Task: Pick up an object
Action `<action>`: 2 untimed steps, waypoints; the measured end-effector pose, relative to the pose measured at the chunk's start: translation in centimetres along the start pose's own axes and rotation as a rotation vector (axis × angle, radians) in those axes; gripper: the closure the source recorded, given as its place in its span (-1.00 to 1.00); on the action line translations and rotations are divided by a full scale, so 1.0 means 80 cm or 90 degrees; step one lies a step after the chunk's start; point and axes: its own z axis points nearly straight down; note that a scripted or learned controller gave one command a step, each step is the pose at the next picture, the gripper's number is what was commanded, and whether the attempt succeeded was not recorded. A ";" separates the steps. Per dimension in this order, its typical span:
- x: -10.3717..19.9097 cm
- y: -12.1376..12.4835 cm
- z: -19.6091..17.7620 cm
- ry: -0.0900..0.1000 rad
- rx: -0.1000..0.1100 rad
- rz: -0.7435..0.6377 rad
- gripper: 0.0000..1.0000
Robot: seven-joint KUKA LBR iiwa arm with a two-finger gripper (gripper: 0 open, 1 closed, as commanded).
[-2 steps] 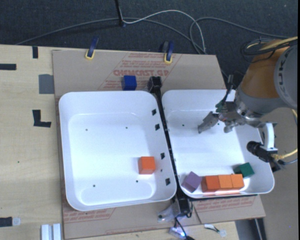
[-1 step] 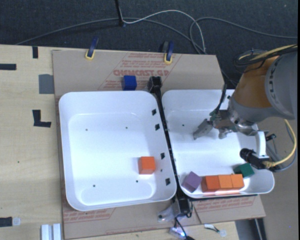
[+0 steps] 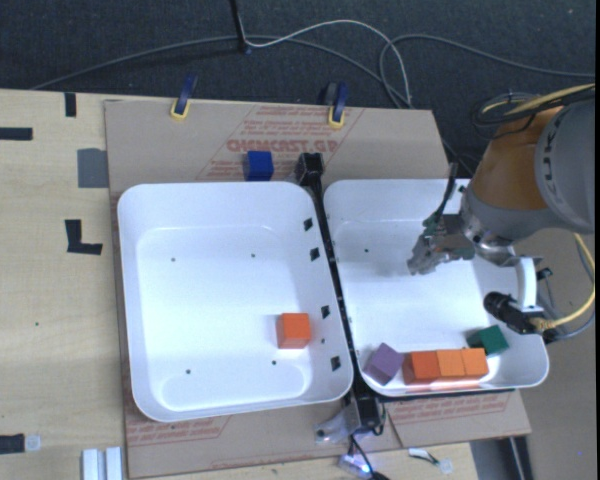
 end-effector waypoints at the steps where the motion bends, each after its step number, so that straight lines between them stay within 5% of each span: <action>1: 0.003 -0.011 -0.069 -0.001 -0.003 0.000 1.00; 2: -0.001 -0.005 -0.146 -0.001 -0.004 0.000 1.00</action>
